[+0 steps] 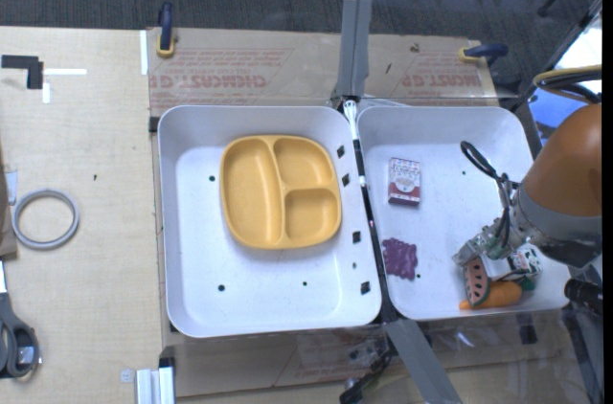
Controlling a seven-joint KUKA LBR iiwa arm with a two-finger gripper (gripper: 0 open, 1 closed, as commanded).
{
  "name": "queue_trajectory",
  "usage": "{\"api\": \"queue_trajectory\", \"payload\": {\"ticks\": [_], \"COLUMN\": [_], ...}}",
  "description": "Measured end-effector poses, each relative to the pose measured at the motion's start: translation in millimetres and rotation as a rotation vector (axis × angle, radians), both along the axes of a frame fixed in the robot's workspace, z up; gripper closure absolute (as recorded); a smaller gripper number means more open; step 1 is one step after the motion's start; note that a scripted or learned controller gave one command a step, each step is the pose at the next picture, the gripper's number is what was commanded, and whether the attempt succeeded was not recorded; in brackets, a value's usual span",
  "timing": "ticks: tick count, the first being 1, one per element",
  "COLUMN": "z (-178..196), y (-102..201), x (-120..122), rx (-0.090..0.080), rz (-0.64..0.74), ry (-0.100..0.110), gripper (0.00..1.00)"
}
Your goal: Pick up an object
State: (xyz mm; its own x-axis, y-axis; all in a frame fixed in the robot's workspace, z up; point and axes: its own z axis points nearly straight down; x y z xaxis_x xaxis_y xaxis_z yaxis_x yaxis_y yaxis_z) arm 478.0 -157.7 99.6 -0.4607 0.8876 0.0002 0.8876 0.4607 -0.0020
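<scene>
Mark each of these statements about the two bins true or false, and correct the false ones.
1. The yellow plate lies in the left bin. True.
2. The purple grapes lie on the plate. False: they lie on the floor of the right bin, near its left wall.
3. The small red card box is in the right bin. True.
4. The gripper is over the left bin. False: it is low in the right bin, by the watermelon slice and carrot.

Yellow tray: smooth matt plastic. White bins: glossy plastic. Bench: pale wood.
</scene>
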Motion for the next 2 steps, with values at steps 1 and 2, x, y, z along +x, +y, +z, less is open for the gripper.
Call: {"api": "queue_trajectory", "payload": {"ticks": [1, 2], "z": [186, 225], "y": [-46, 5], "x": [1, 27], "rx": [-0.002, -0.001], "rz": [0.059, 0.083], "ry": [-0.003, -0.002], "gripper": [1.0, 1.0]}}
